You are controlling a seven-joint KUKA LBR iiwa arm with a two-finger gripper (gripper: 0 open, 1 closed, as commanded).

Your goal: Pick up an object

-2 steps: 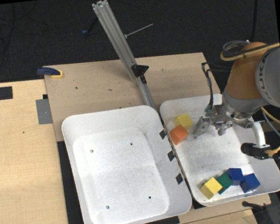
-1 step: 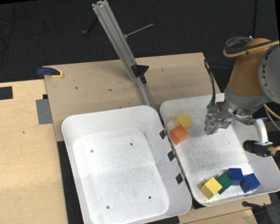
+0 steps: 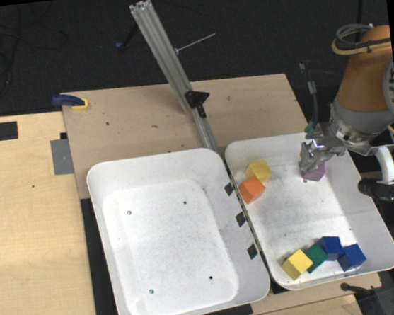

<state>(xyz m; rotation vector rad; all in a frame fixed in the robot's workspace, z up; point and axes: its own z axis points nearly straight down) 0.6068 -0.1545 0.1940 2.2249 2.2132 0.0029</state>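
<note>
My gripper (image 3: pixel 313 160) hangs over the far right part of the right bin (image 3: pixel 365 218). A purple block (image 3: pixel 315 170) sits between its fingers, just above the bin floor. A yellow block (image 3: pixel 259 170) and an orange block (image 3: pixel 251 189) lie together near the bin's left wall. At the near end lie a yellow block (image 3: pixel 296 263), a green block (image 3: pixel 315 255) and two blue blocks (image 3: pixel 332 245) (image 3: pixel 351 257) in a cluster.
The left bin (image 3: pixel 116 199) stands beside the right one, with black clips along the shared wall. A slanted aluminium rail (image 3: pixel 172 71) rises behind the bins. The wooden bench (image 3: pixel 27 224) extends to the left.
</note>
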